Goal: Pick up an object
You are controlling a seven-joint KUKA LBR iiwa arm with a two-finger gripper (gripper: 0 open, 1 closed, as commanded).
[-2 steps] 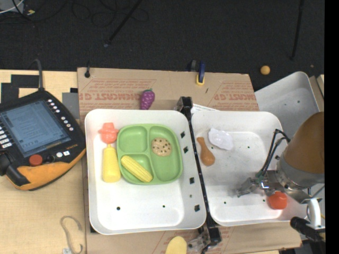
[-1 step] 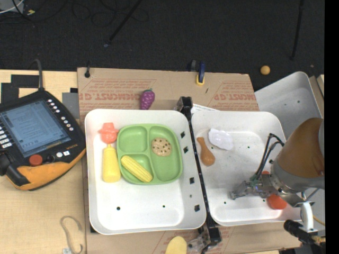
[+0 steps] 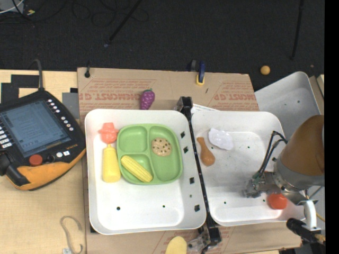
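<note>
My gripper (image 3: pixel 258 187) hangs low in the front right corner of the right bin (image 3: pixel 241 213), with the grey arm and its orange band (image 3: pixel 310 144) above it. A small red round object (image 3: pixel 276 200) lies just right of the gripper, touching or nearly touching it; nothing is visibly held. Farther left in the same bin lie a brown drumstick (image 3: pixel 205 151) and a white crumpled object (image 3: pixel 220 138). The left bin (image 3: pixel 137 210) holds a green divided plate (image 3: pixel 170 169) with a cookie (image 3: pixel 161 146) and a corn cob (image 3: pixel 136 168), plus a yellow bottle (image 3: pixel 110 164) and a pink-red toy (image 3: pixel 108 133).
Purple grapes (image 3: pixel 147 98) sit on the cardboard behind the left bin. A yellow lemon (image 3: pixel 176 245) lies in front of the bins. A teach pendant (image 3: pixel 37 136) rests at the left. A blue and yellow clamp (image 3: pixel 201 74) stands at the cardboard's back edge.
</note>
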